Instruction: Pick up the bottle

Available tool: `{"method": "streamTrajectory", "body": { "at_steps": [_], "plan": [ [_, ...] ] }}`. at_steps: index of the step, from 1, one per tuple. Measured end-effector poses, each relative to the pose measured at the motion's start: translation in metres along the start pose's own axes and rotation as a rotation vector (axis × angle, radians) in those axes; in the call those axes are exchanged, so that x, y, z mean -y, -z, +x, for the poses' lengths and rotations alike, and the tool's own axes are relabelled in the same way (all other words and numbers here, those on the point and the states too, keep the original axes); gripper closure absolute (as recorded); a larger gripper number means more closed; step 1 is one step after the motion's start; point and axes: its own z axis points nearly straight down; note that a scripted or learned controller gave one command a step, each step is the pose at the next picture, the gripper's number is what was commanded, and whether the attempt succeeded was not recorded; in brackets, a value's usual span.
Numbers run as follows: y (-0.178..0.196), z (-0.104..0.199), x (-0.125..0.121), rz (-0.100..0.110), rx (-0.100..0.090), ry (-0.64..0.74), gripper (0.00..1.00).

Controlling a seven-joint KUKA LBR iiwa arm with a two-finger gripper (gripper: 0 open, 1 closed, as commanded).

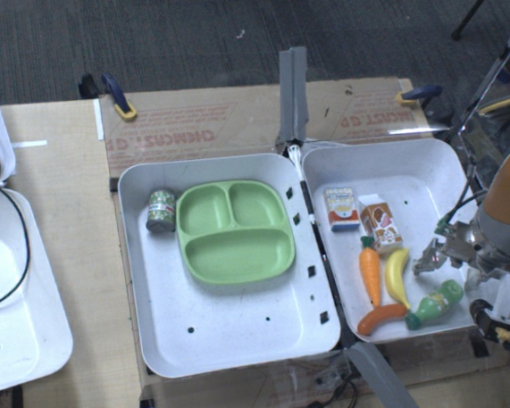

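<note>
Green bottle (435, 306) lies flat, cap apparently lower-left.

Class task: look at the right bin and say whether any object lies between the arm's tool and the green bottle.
Nothing visible does. The tool hangs just above the green plastic bottle, with bare bin floor between them. The yellow banana lies to the bottle's left, out of the way.

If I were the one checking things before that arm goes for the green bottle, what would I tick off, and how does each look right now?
1. Green bottle in view, lying in the right bin: ok.
2. Gripper near the bottle, just above it in the view: ok.
3. Bottle clear of neighbours: not ok, the sausage and banana crowd its cap end.
4. Bottle held already: not ok, it lies apart.
5. Jaws open enough: cannot tell.
</note>
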Motion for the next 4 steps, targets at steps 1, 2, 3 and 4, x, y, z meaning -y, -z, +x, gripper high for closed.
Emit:
{"method": "streamTrajectory", "body": {
  "at_steps": [1, 2, 3, 4],
  "plan": [
    [-0.001, 0.013, 0.006, 0.002, 0.0, 0.185, 0.0],
    [-0.001, 0.028, 0.014, 0.003, -0.001, 0.148, 0.0],
    [0.049, -0.018, -0.01, 0.0, 0.0, 0.381, 0.0],
    [0.109, 0.016, -0.019, 0.0, 0.002, 0.205, 0.0]
  ]
}}
